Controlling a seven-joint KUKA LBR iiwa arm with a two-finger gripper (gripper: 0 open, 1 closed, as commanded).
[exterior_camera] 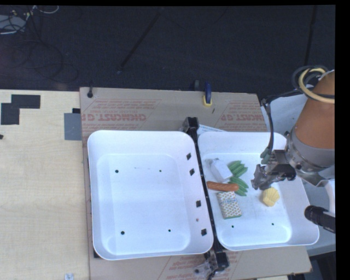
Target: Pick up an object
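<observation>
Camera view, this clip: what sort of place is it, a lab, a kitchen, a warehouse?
Most likely a robotics lab bench for grasping trials: two white bins, left and right, on a cardboard-covered board, toy food such as an orange carrot, and loose cables behind.

Two white bins, the left bin (104, 164) and the right bin (284, 232), sit on a brown cardboard sheet (142, 112) printed with red lettering, the right one holding a green pod cluster (238, 170), an orange sausage (221, 186), a checkered packet (229, 205) at six o'clock of it, and a yellow lump (269, 197).
</observation>
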